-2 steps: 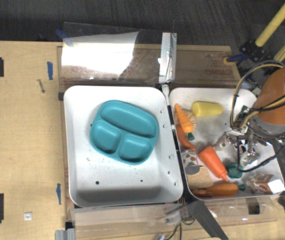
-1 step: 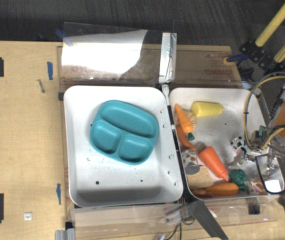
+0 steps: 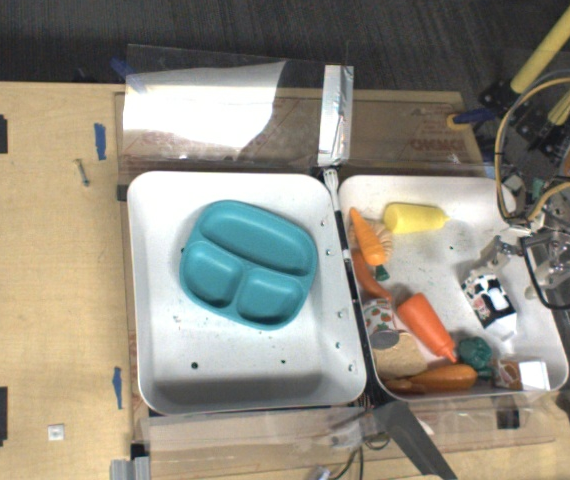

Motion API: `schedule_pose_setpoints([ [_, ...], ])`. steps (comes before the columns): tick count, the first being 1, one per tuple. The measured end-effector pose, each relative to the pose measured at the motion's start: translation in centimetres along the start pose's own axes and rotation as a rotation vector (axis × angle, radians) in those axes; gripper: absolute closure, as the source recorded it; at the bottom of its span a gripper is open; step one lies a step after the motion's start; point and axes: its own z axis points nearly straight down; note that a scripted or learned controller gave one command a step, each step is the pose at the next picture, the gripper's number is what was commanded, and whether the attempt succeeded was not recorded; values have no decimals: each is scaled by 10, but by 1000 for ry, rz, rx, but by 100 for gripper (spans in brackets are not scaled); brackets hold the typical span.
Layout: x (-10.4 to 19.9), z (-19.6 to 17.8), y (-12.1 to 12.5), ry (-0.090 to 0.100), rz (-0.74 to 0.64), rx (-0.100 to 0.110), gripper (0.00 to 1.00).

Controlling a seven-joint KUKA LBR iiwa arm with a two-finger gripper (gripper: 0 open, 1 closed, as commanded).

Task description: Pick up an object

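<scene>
**Q:** Where are the pick candidates located?

**A:** All are found in the right bin. A yellow piece lies at 12 o'clock. Two carrots, one at 10 o'clock and one near centre, lie slanted. A black-and-white item is seen at 3 o'clock, and a teal lump with an orange piece at 6 o'clock.

**Q:** Which step is in hand?

**A:** Approach is judged. The gripper is positioned at the bin's 3 o'clock rim, just beside the black-and-white item. No object is seen between the jaws; whether they are open or closed cannot be told.

**Q:** What is required next?

**A:** A short move toward 9 o'clock and a descent over the chosen item are called for.

**Q:** What room is available?

**A:** Bare floor is left between the yellow piece and the black-and-white item. The 6 o'clock wall is crowded. The left bin is occupied by a teal divided tray; the table extends toward 9 o'clock.
</scene>
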Motion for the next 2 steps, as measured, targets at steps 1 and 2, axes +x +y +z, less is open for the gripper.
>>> schedule_pose_setpoints([
  [1, 5, 62, 14, 0, 127, -2, 0],
  [2, 6, 71, 46, 1, 226, -1, 0],
])
